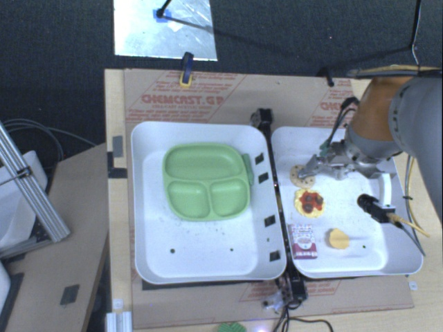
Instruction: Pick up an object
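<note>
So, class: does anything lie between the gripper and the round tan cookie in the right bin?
Nothing visible does. The gripper sits right above the tan cookie, with the pizza toy lying apart, nearer the camera.

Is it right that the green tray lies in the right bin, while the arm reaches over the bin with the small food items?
Not quite. The camera view shows the green tray in the left bin, not the right one. The rest holds: the arm reaches over the right bin, where the small food items lie.
</note>
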You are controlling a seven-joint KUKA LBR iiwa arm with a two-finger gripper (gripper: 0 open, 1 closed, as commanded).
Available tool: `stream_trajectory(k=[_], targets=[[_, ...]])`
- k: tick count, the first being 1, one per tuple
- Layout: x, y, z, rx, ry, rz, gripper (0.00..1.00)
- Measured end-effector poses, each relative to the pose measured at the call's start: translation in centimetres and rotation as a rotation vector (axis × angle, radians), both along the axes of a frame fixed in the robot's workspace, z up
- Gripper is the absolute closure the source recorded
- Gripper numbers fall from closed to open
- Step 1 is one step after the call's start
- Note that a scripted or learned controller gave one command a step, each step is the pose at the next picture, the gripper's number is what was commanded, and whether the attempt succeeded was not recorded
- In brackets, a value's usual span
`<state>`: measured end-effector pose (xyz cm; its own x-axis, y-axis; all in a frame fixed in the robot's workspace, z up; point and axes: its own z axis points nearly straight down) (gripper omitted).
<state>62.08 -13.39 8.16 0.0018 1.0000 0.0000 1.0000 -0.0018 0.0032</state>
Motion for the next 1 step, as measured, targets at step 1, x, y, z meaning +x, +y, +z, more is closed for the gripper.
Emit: stream_trajectory(k=[1], targets=[[5.09,2.92,0.5,0.0,-0.003,0.01,0.0]])
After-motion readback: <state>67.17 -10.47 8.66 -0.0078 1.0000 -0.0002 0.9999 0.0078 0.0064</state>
